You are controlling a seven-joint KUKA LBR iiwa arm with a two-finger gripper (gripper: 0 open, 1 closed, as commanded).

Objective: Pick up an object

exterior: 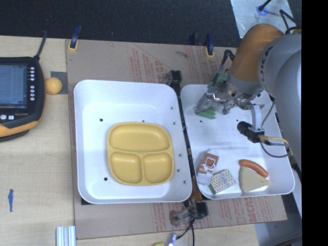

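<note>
Green flat object (207, 114) lies under metal gripper (211, 104); grip state unclear

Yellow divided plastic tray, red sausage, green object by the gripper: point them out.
Yellow divided plastic tray (139, 152), camera view, centre ridge.
Red sausage (253, 167), camera view, its middle.
Green object (207, 114), camera view, its flat top.
</note>
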